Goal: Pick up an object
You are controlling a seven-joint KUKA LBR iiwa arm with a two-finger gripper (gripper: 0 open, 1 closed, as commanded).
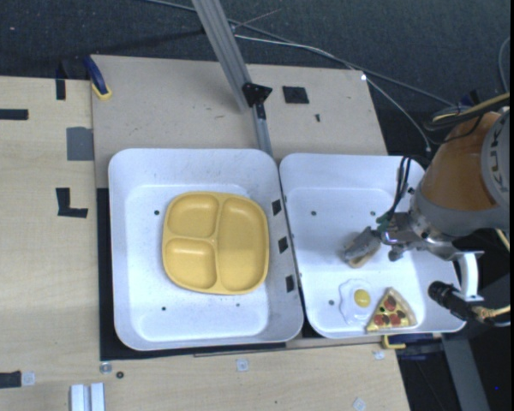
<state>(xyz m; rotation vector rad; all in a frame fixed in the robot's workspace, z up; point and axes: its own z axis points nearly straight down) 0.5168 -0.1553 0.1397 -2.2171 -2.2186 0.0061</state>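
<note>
In the right bin [325,187] lie a toy fried egg [357,299] and a toy pizza slice [391,311], side by side near the front edge. My gripper [360,248] hangs low over the middle of this bin, just above and behind the egg, and its grey tip points left. The arm [463,178], grey with an orange band, reaches in from the right and hides the bin's right side. I see nothing between the gripper and the bin floor.
The left bin [137,229] holds a yellow divided plate [215,242] in its middle. A grey metal pole [227,41] slants down to the point where the two bins meet at the back. Cables run across the dark floor behind.
</note>
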